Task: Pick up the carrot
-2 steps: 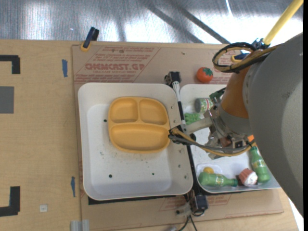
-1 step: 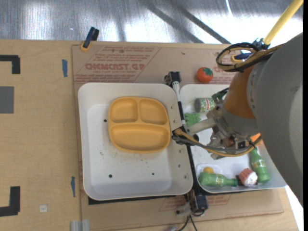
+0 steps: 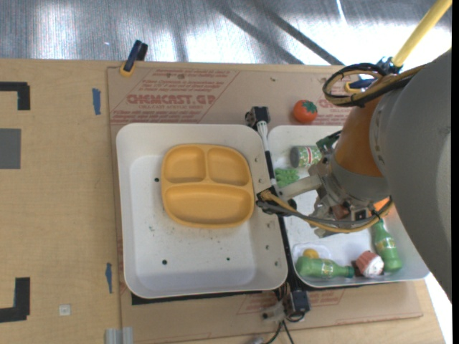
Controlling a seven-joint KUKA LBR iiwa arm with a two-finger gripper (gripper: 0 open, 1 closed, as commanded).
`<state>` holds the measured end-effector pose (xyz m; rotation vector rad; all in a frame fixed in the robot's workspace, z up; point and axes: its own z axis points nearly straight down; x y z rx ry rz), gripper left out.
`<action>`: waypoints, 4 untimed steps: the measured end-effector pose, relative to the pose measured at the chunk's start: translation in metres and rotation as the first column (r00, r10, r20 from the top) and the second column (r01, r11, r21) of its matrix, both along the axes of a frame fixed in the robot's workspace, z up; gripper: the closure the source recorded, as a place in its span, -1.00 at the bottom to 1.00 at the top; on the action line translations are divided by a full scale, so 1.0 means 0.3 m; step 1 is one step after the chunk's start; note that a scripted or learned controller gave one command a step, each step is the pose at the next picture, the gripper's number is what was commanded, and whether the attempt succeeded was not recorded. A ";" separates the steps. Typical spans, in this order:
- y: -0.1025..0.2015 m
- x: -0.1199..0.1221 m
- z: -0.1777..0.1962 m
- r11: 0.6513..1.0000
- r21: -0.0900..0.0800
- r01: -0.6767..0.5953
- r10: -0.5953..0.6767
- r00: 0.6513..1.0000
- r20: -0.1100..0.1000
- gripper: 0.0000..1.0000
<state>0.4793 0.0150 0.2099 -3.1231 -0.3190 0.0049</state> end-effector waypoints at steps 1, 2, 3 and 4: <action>-0.015 0.000 0.009 1.000 0.000 -0.019 0.019 1.000 0.000 1.00; -0.036 -0.002 -0.023 1.000 0.000 0.004 -0.004 1.000 -0.002 1.00; -0.008 -0.001 -0.015 1.000 0.000 0.001 -0.001 1.000 0.001 1.00; -0.032 -0.003 -0.031 1.000 0.001 0.005 -0.005 1.000 -0.002 1.00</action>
